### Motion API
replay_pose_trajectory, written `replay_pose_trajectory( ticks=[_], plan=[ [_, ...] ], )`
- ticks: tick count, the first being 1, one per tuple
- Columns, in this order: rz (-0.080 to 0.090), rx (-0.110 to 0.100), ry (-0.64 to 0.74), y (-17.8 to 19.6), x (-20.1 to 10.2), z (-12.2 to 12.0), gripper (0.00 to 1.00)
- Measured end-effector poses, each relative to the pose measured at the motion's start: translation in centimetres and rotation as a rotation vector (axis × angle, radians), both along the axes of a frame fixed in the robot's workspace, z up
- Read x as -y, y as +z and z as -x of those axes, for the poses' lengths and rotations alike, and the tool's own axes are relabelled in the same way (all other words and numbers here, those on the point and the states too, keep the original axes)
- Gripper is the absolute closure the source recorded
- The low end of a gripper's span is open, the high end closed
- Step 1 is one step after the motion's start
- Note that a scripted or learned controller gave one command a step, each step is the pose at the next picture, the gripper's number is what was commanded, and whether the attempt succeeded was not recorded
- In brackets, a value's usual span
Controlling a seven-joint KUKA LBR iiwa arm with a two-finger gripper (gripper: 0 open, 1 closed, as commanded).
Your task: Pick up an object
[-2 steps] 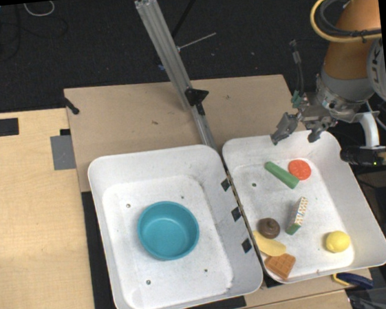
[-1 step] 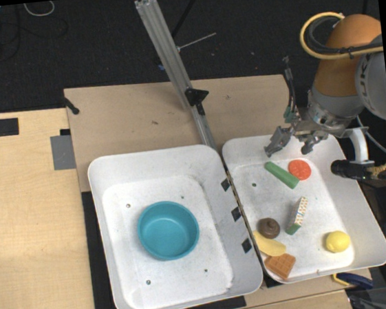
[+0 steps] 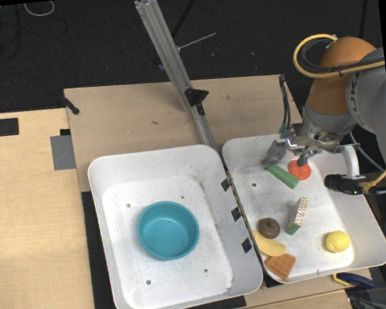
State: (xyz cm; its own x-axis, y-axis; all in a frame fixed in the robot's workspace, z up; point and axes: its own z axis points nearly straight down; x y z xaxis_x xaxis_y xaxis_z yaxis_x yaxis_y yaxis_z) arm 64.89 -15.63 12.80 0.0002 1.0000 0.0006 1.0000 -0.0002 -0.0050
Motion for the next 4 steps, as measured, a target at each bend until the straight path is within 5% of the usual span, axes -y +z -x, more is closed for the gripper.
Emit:
replay_pose_trajectory(
  ticks=[1, 2, 4],
  plan=[
    [0.001, 0.004, 0.001, -3.8, 0.0, 0.0, 0.00],
    [0.001, 0.006, 0.000, -2.6, 0.0, -0.1, 1.00],
    [0.001, 0.009, 0.000, 6.2, -0.6, 0.4, 1.00]
  ],
)
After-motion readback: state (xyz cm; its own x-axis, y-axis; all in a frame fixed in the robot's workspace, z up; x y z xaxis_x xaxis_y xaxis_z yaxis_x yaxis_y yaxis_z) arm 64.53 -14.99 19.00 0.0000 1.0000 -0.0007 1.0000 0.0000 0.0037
